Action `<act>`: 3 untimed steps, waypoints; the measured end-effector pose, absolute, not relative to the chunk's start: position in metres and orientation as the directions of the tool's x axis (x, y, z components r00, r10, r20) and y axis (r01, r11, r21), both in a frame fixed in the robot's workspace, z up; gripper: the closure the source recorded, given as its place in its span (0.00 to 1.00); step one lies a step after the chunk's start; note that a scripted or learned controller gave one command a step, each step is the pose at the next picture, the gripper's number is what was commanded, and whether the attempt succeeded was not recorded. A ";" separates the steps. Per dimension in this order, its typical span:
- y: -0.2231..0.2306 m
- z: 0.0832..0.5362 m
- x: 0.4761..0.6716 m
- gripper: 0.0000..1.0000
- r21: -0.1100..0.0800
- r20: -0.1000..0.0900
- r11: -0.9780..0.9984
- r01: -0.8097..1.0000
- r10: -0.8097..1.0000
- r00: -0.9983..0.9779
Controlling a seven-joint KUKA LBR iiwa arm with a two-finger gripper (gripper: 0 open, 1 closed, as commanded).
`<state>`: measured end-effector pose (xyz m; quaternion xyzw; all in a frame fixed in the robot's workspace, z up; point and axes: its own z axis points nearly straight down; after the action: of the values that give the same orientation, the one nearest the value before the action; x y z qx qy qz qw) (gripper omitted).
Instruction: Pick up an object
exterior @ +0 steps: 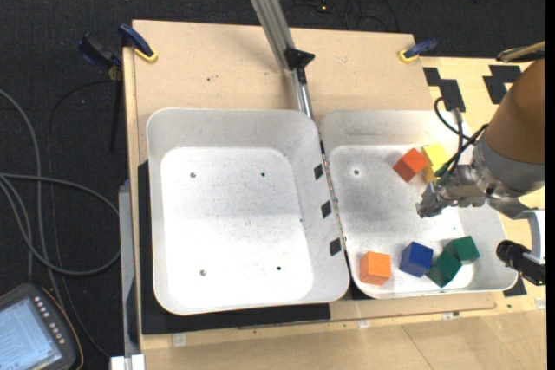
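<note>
The right bin (373,134) holds several blocks. An orange-red block (410,164) and a yellow block (434,157) lie at its right side. An orange block (375,267), a blue block (417,258) and two green blocks (456,260) sit along its near edge. My gripper (431,205) hangs low over the right bin, just below the yellow and orange-red blocks and above the blue one. No block shows between its tips.
The left bin (230,204) lies beside the right one. A metal pole (264,0) slants over the bench from the top. Clamps (139,43) sit at the bench's back corners. Cables and a tablet (30,334) lie on the floor at left.
</note>
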<state>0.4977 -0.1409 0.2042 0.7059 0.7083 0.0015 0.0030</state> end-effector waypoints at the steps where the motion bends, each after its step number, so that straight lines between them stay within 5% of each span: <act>1: -0.084 0.209 0.518 1.00 0.002 0.001 0.008 1.000 1.000 -0.008; 3: 0.009 0.223 0.564 1.00 0.004 0.001 0.008 1.000 1.000 -0.008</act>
<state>0.5640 0.0094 0.2227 0.7043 0.7099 0.0018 0.0012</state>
